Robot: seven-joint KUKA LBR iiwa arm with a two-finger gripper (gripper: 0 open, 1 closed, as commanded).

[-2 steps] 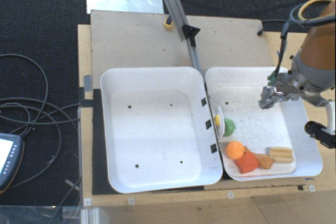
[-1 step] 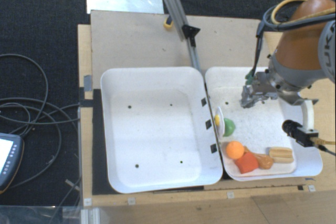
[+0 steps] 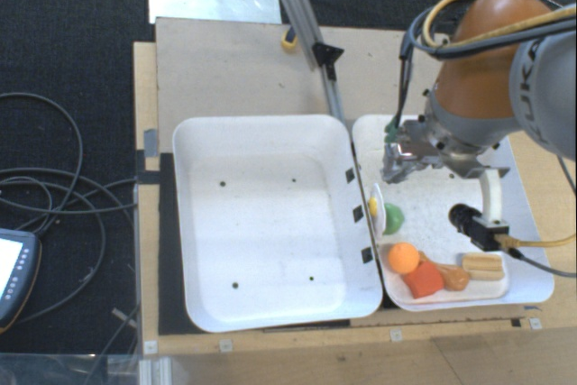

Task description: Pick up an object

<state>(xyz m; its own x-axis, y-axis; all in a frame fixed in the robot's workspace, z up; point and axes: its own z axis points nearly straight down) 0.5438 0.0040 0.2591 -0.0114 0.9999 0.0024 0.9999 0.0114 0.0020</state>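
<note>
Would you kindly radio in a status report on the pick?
Hand over right bin, nothing seen held. Orange ball, red block, green ball at near edge. Nothing in the way.

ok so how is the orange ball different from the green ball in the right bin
The orange ball looks larger and shows whole; the green ball looks smaller and is partly hidden behind the bin's edge. The orange one lies nearer the front, beside a red piece; the green one lies further back, apart from the others. Both are round and rest in the right bin.
</note>
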